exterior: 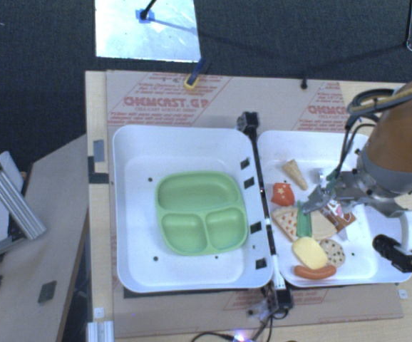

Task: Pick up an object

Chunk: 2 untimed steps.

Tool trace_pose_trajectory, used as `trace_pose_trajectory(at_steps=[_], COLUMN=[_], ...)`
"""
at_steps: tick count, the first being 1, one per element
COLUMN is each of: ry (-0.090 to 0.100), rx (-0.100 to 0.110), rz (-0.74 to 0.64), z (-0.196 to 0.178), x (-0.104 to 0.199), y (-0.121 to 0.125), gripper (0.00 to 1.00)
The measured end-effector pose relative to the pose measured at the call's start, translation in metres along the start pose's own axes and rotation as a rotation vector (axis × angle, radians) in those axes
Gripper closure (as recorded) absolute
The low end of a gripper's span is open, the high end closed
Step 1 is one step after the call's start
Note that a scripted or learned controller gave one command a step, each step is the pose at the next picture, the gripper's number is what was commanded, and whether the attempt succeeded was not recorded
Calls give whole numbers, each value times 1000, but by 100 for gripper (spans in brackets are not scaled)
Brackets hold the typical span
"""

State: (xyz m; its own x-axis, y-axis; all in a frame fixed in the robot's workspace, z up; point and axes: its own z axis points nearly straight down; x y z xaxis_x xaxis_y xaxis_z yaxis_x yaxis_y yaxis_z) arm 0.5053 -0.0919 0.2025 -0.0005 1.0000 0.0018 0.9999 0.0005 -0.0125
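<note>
Toy food pieces lie in the right bin (pixel 377 266), none lifted yet. Hand (pixel 318 204) low among them, over the brown piece (pixel 340 219) and green strip (pixel 304 223); cannot tell its state. Nearby: red piece (pixel 282 194), cone (pixel 295 173), pizza slice (pixel 286 224), yellow lump (pixel 309 251), cookie (pixel 332 251), sausage (pixel 314 271). Green tray (pixel 199 212) in left bin (pixel 131 191). Grasp and lift remain.
</note>
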Motion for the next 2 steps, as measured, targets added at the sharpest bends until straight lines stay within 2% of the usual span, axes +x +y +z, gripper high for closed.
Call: trace_pose_trajectory(at_steps=[1,2], ry=[-2,-1], rx=[-14,-9], rz=[-3,0], z=[-6,41], x=[0,-8], y=[3,7], gripper=[0,0])
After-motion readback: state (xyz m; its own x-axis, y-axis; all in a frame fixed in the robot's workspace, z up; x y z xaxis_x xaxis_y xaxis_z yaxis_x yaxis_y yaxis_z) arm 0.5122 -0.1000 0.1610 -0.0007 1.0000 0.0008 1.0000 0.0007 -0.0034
